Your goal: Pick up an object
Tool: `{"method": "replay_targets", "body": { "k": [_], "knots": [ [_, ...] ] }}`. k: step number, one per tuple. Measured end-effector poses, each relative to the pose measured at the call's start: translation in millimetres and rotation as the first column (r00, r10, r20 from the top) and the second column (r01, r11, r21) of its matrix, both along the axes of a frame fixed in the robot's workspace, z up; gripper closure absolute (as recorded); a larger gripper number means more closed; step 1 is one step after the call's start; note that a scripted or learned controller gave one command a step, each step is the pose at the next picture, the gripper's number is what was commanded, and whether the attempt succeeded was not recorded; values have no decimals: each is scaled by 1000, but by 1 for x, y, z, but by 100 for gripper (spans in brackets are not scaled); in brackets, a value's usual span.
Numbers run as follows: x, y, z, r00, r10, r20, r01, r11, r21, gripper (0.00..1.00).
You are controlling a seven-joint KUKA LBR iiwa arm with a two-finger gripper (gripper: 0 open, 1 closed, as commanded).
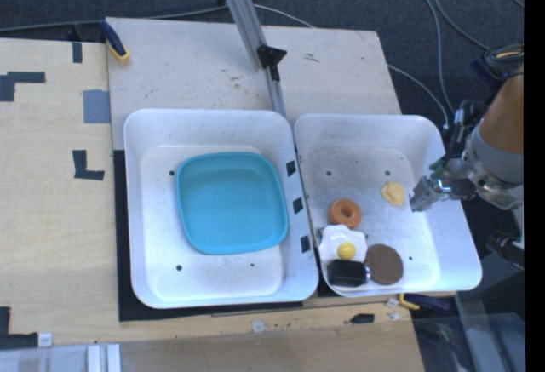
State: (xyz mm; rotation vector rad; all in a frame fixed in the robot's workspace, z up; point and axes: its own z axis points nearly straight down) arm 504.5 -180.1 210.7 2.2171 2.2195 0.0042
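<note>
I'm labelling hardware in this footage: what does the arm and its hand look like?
The arm enters from the right: a rounded orange band above a grey wrist section. Thin dark cables run beside it. The hand is a small assembly of dark and silvery metal parts ending in a narrow tip.

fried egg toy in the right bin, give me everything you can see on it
The fried egg is a small flat toy, plastic by the look: a white, lobed slab with a round yellow yolk raised near its lower middle. It lies flat, yolk up, on the floor of the right bin, near the front-left corner. The donut sits just behind it, close or touching. The black object meets its front edge, and the brown disc lies at its right. The end effector is well away from it.
</note>
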Motion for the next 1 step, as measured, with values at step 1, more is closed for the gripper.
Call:
{"method": "replay_targets", "body": {
  "k": [1],
  "knots": [
    [0,0,17,1000,-1,-4,1,1000,1,100]
  ]
}}
